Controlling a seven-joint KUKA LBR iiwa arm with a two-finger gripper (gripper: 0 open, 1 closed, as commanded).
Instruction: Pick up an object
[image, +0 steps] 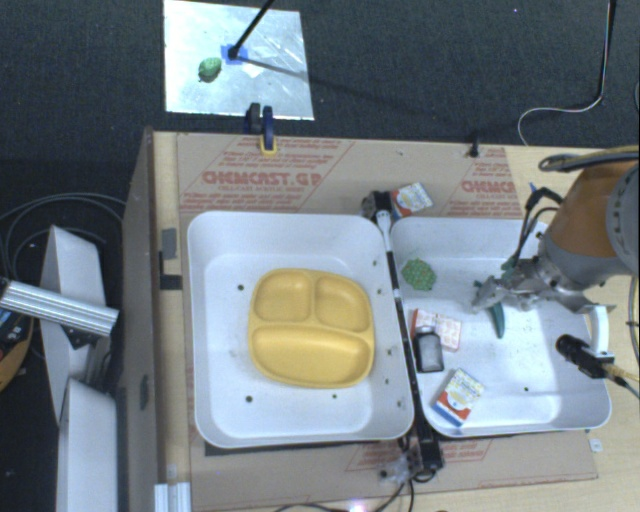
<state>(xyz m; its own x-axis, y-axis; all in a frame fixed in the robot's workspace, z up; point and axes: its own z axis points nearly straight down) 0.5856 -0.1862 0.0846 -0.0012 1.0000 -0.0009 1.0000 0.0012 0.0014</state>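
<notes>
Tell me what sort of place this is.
Likely a robotics lab bench: two white bins on cardboard sheeting, the grey-and-orange arm reaching in, a loose cable over dark carpet.

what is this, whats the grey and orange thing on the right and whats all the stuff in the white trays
It is one picture from a camera fixed above a bench, looking down at a slant. The grey and orange thing is a robot arm coming in from the right. At its end is a gripper, which is over the right bin. Its job is to pick something up.

That bin holds a green lump, a small packet with a black thing against it, and a red, white and blue box. The left bin holds a yellow plate with three sections.

From this view I can't tell whether the gripper holds anything.
</notes>
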